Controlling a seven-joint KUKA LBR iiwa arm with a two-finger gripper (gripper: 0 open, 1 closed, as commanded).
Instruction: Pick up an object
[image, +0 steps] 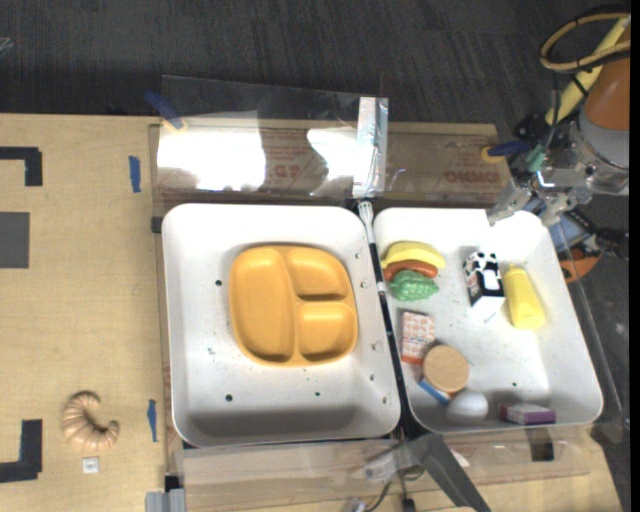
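Gripper sits at the upper right, over the far right corner of the right bin; whether it is wide, narrow or holding anything cannot be told, as its end is blurred against the clutter there. Above it the arm shows its orange band beneath a loop of yellow cable.

Largest on the bench is the left bin, which holds an orange divided plate with three compartments, lying flat near its middle. Beside it, touching along the shared edge, the right bin carries the things to pick: a yellow bottle-shaped toy near the right wall, and just to its left a black-and-white cow-patterned toy. At the bin's left side lies a toy burger of yellow, red and green layers, below it a small red-and-white packet, then a round tan disc with a white ball close beneath. A small purple block lies at the near edge.

Well apart, on the bare wooden bench at lower left, rests a toy croissant.
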